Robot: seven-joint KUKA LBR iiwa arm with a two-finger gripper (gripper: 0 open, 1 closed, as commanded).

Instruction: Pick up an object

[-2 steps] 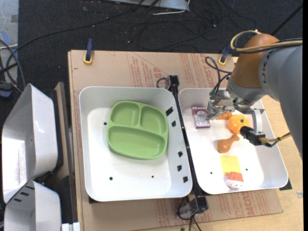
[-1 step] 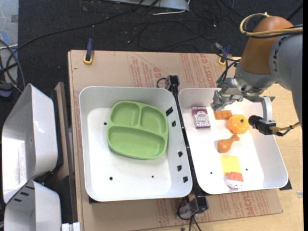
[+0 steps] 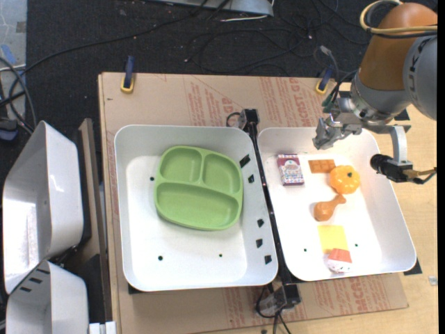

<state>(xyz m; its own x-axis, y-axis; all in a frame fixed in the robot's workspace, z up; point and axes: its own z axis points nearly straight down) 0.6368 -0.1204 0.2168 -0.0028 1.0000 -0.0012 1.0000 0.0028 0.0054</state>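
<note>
- The pincer (image 3: 324,139) hangs over the far rim of the right bin (image 3: 400,218); I cannot tell its state, and nothing shows in it.
- Nearest below lie a small pink box (image 3: 290,170) and an orange cracker (image 3: 320,165).
- Further off: orange pumpkin (image 3: 345,179), yellow block (image 3: 333,238).
- The green tray (image 3: 199,187) sits in the left bin (image 3: 139,249).
- Judging by this, the pick is not yet done: descent, grasp and lift remain.

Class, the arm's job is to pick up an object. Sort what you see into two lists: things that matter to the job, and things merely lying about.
Job:
gripper
small box
orange cracker
orange pumpkin
orange gourd
yellow block
right bin

Lying about:
green divided plate
left bin
yellow clamps
</note>
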